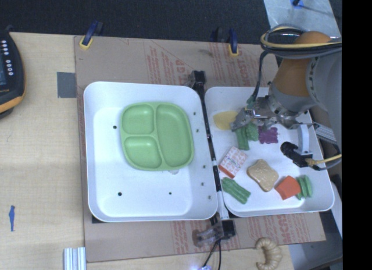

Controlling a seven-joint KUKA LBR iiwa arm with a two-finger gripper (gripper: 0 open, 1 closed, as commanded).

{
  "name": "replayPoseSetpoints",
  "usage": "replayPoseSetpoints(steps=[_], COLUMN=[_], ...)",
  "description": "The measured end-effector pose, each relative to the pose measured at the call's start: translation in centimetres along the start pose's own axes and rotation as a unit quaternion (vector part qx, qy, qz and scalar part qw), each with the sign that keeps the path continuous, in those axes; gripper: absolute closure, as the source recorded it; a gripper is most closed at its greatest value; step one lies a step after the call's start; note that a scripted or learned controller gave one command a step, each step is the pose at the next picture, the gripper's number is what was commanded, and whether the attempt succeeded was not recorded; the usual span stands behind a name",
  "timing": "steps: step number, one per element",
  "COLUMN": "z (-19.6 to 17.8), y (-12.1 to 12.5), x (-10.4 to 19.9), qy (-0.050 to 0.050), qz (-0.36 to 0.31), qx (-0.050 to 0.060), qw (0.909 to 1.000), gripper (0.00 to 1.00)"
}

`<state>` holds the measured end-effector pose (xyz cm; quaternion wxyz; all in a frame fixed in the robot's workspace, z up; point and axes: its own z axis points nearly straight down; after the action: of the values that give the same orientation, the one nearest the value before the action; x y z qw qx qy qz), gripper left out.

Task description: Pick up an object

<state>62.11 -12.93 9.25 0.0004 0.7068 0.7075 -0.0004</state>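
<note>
My gripper (249,124) hangs low in the upper part of the right bin (279,209), right over the top end of a green ridged piece (242,139). A purple grape bunch (268,135) lies just to its right and a yellow piece (224,119) just to its left. Nearer the front lie a red-and-white packet (232,162), a tan bread slice (263,174), a dark green pod (235,190), an orange-red piece (287,187) and a small green piece (304,186). I see nothing lifted off the bin floor.
The left bin (145,205) holds a green divided plate (157,135). A tan croissant-like toy (269,254) lies on the bench in front of the right bin. A black and orange handset (9,74) sits at the far left edge.
</note>
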Motion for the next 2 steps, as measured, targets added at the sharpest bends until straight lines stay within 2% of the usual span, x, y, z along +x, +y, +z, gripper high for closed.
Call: replayPoseSetpoints(steps=[1, 2], z=[0.1, -1.0], y=[-2.7, -2.6], x=[1.7, 1.6], qy=[0.001, 0.0], qz=[0.0, 0.0], qx=[0.004, 0.003], qw=[1.0, 1.0], gripper=[0.0, 1.0])
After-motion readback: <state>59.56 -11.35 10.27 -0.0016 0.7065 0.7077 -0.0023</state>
